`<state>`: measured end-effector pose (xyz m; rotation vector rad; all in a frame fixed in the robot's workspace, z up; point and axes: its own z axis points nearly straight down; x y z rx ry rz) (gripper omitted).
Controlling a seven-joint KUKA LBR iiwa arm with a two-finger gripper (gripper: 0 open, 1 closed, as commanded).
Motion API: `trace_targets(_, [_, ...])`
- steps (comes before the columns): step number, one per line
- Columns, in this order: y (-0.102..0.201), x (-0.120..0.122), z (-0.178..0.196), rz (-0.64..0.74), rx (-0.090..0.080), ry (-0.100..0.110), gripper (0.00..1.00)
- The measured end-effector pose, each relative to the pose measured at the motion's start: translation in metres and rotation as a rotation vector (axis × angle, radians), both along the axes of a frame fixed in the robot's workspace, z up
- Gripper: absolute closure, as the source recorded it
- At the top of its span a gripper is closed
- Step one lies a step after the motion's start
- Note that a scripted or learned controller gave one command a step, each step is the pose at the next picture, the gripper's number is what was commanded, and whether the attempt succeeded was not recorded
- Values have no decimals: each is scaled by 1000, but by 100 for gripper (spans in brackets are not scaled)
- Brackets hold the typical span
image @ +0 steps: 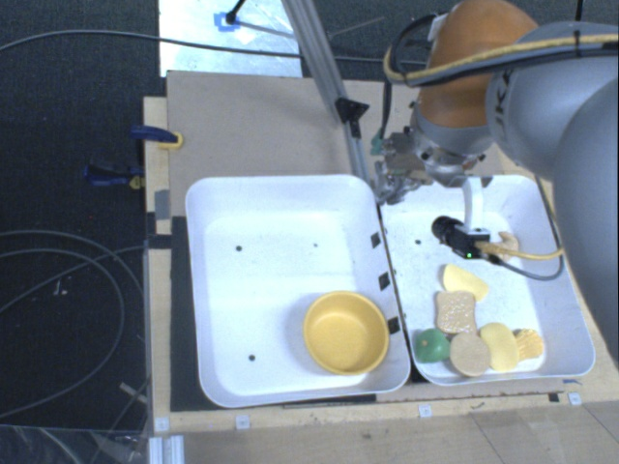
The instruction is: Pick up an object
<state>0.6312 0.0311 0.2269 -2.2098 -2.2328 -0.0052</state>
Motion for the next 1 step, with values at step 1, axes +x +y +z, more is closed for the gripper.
trace_targets(1, [63,-15,5,1,1,2,100])
